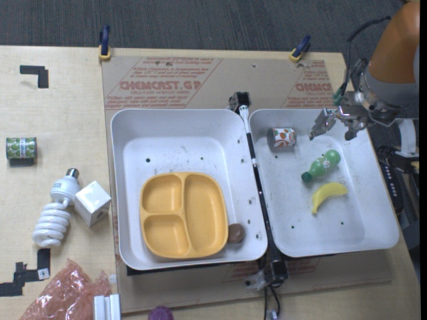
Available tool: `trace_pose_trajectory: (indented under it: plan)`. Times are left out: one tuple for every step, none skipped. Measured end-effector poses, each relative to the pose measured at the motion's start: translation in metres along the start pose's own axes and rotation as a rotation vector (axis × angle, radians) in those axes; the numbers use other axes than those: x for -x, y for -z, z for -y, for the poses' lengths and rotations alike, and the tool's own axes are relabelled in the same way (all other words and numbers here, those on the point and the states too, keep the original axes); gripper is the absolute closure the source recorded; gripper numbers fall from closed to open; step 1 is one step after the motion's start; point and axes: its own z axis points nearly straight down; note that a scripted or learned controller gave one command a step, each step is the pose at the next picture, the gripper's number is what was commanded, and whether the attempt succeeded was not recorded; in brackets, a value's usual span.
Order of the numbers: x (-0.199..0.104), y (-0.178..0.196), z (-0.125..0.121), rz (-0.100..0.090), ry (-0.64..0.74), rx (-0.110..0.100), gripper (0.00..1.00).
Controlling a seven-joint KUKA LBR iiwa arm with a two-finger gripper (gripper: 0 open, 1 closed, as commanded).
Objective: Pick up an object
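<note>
Green bottle (321, 166) lies on its side in the right bin (373, 235), just above a banana (329, 195) and near a small can (282, 138). It looks light, stiff, smooth and likely to roll; best grasped across its body. The gripper (338, 125) hovers above, fingers spread, holding nothing.

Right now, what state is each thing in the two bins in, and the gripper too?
gripper: open, above the right bin's far edge, holding nothing
green bottle: lying on its side
banana: lying flat, free
small can: on its side
yellow plate: flat in the left bin, compartments bare
</note>
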Motion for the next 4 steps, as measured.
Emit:
trace_pose_trajectory:
  plan:
    - [-0.031, -0.126, 0.042, 0.0, -0.003, 0.0, 0.0]
    - [-0.031, -0.116, 0.042, 0.0, -0.004, 0.002, 1.0]
    - [0.034, -0.126, 0.067, 0.0, -0.002, 0.001, 1.0]
    - [0.034, -0.126, 0.067, 0.0, -0.002, 0.001, 0.0]
